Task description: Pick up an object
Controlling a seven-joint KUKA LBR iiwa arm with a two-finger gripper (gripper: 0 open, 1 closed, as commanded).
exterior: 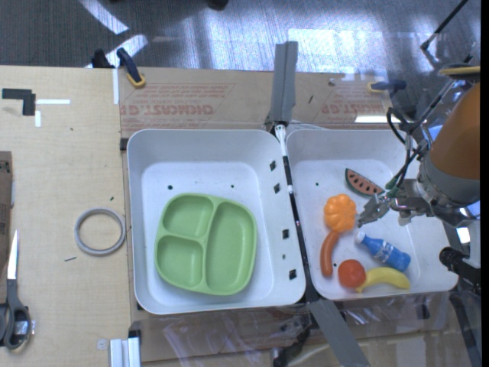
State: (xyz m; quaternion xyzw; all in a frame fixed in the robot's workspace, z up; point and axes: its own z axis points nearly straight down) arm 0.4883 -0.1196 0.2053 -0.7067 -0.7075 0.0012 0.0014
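Observation:
The right bin (321, 167) holds a watermelon slice (362, 182), an orange pumpkin (340, 212), a red sausage (328, 252), a tomato (351, 273), a yellow banana (386, 280) and a small blue bottle (384, 252). My gripper (370, 211) reaches in from the right and hangs just right of the pumpkin, above the blue bottle. Its fingers look open, with nothing between them.
The left bin (199, 159) holds a green divided plate (206, 243). On the bench to the left lie a tape ring (100, 231) and scissors (14, 319). Cables (409, 140) trail from the arm over the right bin's far corner.

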